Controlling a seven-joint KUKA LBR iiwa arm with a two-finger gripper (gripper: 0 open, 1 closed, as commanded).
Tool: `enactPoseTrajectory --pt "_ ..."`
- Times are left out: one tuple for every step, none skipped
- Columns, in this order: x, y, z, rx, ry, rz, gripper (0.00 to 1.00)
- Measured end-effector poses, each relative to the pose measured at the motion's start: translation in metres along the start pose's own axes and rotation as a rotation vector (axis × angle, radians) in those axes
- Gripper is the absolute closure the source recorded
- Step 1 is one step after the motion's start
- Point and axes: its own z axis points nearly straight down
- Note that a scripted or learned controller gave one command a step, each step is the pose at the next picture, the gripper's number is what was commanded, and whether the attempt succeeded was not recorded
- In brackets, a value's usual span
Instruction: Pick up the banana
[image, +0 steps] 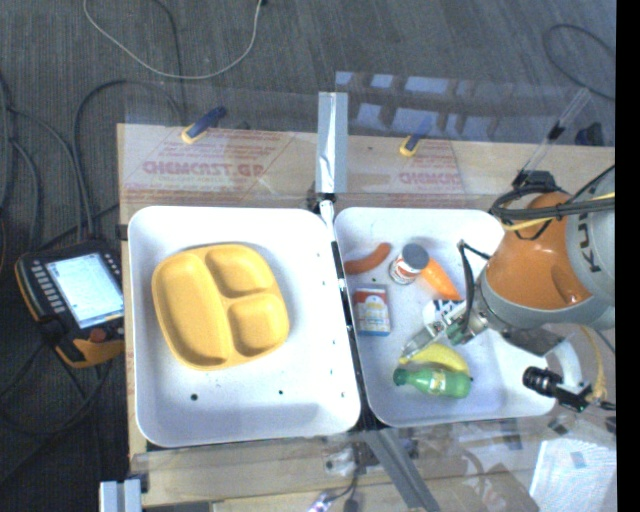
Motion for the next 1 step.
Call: enactPoseTrajectory --pt "-0.0137 -0.0082 -0.0005 0.004 0.002 -0.418 0.00"
